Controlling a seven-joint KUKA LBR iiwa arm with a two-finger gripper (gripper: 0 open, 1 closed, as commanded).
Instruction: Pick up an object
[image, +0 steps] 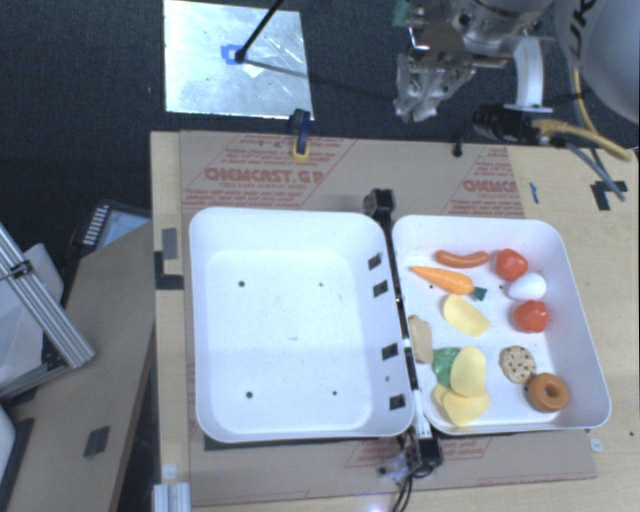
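The right bin (575, 290) holds toy food: a sausage (461, 258), a carrot (444, 280), two red tomatoes (511, 264) (531, 316), a white egg (527, 288), a yellow chip (465, 316), a green-and-yellow piece (459, 369), another yellow piece (464, 406), a cookie (516, 363) and a donut (547, 392). My gripper (421, 103) hangs high above the bench's far edge, well behind the right bin, with nothing seen between its fingers.
The left bin (215, 330) lies beside the right one, joined by a black clamp strip (392, 300). A tan piece (421, 338) rests on the divider. A shiny sheet (236, 58) lies on the floor beyond; cables (560, 128) run at the back right.
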